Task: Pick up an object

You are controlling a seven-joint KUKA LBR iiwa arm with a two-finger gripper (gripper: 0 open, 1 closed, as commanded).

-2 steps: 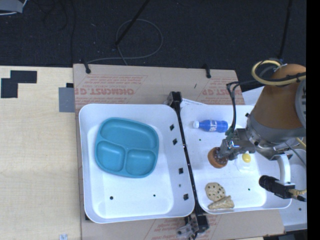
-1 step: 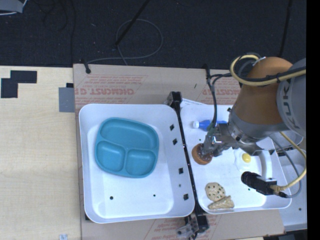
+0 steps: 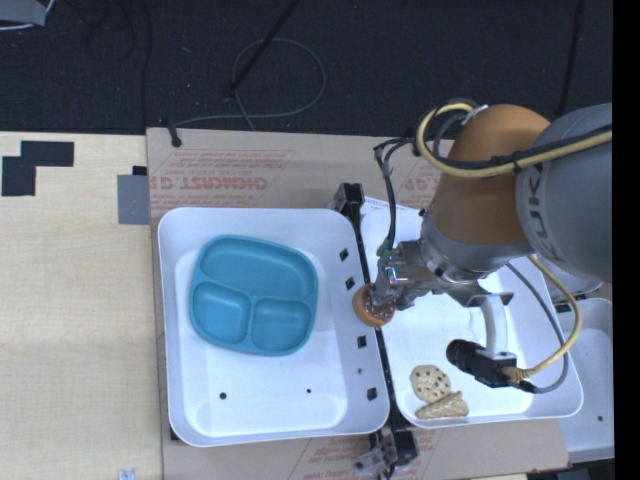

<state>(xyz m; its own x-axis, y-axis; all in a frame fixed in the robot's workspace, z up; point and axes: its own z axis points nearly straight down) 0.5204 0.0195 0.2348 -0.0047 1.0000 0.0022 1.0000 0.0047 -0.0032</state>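
Observation:
My gripper [image 3: 383, 298] hangs over the divider between the two white bins, at the left edge of the right bin [image 3: 560, 408]. A small round brown piece [image 3: 375, 313], like a little donut, sits at its fingertips and overlaps the divider, so it looks lifted and gripped. The grey arm with its orange band comes in from the right and hides the upper part of the right bin. A round speckled cookie [image 3: 429, 378] and a tan wedge-shaped cracker [image 3: 442, 406] lie at the front of the right bin.
A blue divided plate [image 3: 253, 295] lies in the left bin [image 3: 260, 408]. A black part on a yellow cable [image 3: 480, 361] hangs low over the right bin, just right of the cookie. Cardboard lies under both bins.

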